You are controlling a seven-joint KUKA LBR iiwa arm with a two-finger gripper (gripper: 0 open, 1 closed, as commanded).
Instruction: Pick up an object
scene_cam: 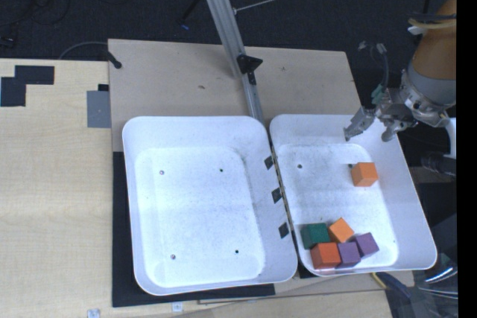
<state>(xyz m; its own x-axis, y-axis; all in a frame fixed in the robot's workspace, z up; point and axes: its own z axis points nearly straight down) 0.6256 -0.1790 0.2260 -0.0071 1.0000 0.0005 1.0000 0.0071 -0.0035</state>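
White plastic bins sit side by side on the desk [186, 78], left bin [197, 201] w/ only speckled floor showing, right bin [406, 182] holding all the blocks. Lone orange block [364, 174] lies in the upper-right part of the right bin, apart from the rest. Cluster at the bin's near edge: green block [315, 234], small orange block [341, 229] just beside it, red-orange block [326, 255] in front, and two purple blocks [358, 247] touching each other on the right side of the group.

Arm [436, 63] comes in from the right, grey w/ orange band up top. Pincer [371, 126] hangs over the far-right rim of the right bin, fingers spread apart, nothing between them. Its two fingers [356, 126] point down and toward the bin's centre. It sits above and a bit behind the lone orange block, near but not touching.

Slanted metal rail [223, 26] runs from the top of the view down to the gap between the bins. Black clips [276, 194] mark the seam where the bins meet. Light wood panel [52, 190] covers the left side; dark floor w/ cables behind the desk.
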